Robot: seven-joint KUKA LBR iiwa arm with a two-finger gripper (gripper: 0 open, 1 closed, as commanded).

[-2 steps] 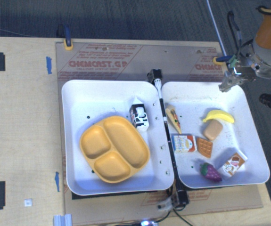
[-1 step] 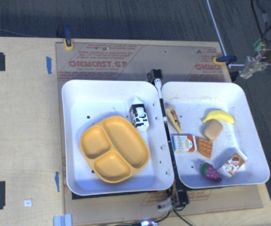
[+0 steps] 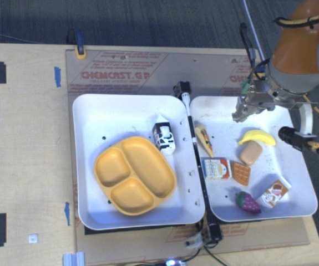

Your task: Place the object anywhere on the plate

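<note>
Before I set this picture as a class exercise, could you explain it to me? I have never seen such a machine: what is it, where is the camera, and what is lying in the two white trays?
The grey and orange thing at the right is a robot arm, moved by a program. At its end is a two-finger claw for picking things up; here it hangs over the far end of the right bin, and nothing is seen between its fingers.

The one camera is fixed above the bench, looking down at a slant.

The left bin holds a yellow divided plate and a small black-and-white carton beside the plate's far edge. The right bin holds toy foods: a banana, a bread slice, a waffle, purple grapes and two small cartons. The job is to put one object on the plate.
</note>
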